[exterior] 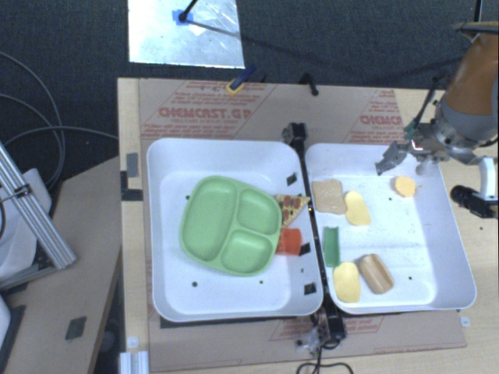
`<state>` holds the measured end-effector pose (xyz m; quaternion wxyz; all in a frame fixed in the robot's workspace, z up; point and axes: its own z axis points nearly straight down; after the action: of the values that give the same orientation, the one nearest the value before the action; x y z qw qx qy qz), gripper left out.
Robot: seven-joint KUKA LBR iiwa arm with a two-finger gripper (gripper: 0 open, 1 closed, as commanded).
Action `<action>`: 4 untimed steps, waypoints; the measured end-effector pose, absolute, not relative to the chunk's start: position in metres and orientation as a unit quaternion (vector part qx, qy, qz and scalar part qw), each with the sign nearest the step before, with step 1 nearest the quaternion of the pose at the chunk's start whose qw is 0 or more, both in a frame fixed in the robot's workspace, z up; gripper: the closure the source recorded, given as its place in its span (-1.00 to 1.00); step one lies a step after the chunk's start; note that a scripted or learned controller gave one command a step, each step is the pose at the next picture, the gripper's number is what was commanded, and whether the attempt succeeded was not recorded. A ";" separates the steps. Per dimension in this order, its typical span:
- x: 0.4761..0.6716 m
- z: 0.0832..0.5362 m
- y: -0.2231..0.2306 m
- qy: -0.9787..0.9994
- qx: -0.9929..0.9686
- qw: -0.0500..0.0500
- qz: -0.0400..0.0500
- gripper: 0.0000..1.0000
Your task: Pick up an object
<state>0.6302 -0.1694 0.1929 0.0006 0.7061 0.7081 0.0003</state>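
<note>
My gripper hangs over the far right corner of the right bin, with its fingers spread open and nothing between them. Just in front of it lies a small round yellow-orange piece. Also in this bin are a tan toast slice, a pale yellow piece, a green strip, a yellow oval and a brown bread roll.
The left bin holds a green divided plate, a pizza slice and a red-orange piece by the divider. A black clamp sits where the bins meet. Cardboard lies under both bins.
</note>
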 end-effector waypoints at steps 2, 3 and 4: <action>0.530 0.406 -0.088 0.710 0.704 0.004 0.004 -1.00; 0.486 0.454 -0.058 0.710 0.704 0.003 0.003 -1.00; 0.487 0.493 -0.021 0.710 0.704 0.002 0.003 -1.00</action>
<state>0.4871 -0.0205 0.4928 0.0024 0.7041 0.7101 0.0029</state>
